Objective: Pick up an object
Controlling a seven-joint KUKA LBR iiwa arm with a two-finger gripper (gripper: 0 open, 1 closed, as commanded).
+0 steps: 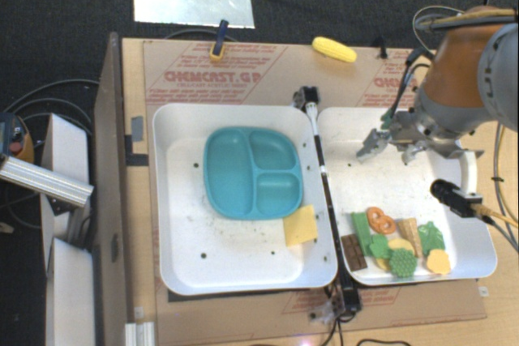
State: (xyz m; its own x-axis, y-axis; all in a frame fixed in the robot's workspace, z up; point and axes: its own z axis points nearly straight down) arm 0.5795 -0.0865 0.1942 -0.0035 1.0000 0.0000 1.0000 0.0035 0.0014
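Gripper (392,143): fingers spread open, nothing between them, poised above the bare upper floor of the right bin (349,198). Toy food pile (397,243): at 5 o'clock from the gripper, in that bin's lower corner. Left bin (174,198): teal divided plate (252,173), yellow square (301,225) touching its 5 o'clock edge.

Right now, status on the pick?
Gripper hovering over right bin, nothing between fingers. Toy food pile near bin's front corner, untouched. Path unobstructed.
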